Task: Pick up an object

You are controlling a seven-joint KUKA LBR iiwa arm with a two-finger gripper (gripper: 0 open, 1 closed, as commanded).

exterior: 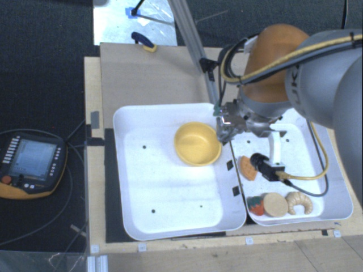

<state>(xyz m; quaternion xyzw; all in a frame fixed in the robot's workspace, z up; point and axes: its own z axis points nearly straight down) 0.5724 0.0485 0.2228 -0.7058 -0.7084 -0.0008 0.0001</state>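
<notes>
One yellow bowl (197, 144) sits at the left bin's (136, 152) right edge, just beside my gripper (226, 130). I can't tell what the gripper holds. Bowl looks light, rigid, slick; the thin rim is the best hold. Both bins are smooth white, the right bin (334, 203) crowded along its near edge with small food items (275, 204).

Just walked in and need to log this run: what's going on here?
A grey arm reaches in from the right, its gripper down at the rim of a yellow bowl in the left bin. The view does not show it holding anything. The right bin holds a croissant, a round biscuit and some other small food items.
</notes>
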